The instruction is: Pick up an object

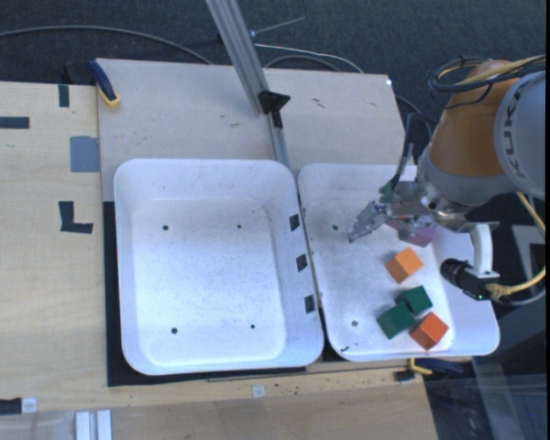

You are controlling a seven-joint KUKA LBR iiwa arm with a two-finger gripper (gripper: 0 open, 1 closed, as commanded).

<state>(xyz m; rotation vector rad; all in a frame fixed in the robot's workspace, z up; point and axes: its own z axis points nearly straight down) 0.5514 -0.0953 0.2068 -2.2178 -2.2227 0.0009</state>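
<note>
Here, the arm (481, 140) reaches over the right bin (335, 200), which lies just beside the left bin (133, 191). Its gripper (365, 227) hangs over the upper middle of the right bin with the fingers spread apart and nothing between them. An orange block (404, 265), two green blocks (413, 298) (394, 320) and a red-orange block (429, 330) lie in the right bin's lower right part, and a small purple piece (423, 237) shows just under the wrist.

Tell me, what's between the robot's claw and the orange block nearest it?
Nothing. In the camera view, just bare white bin floor separates the claw from the orange block.
</note>
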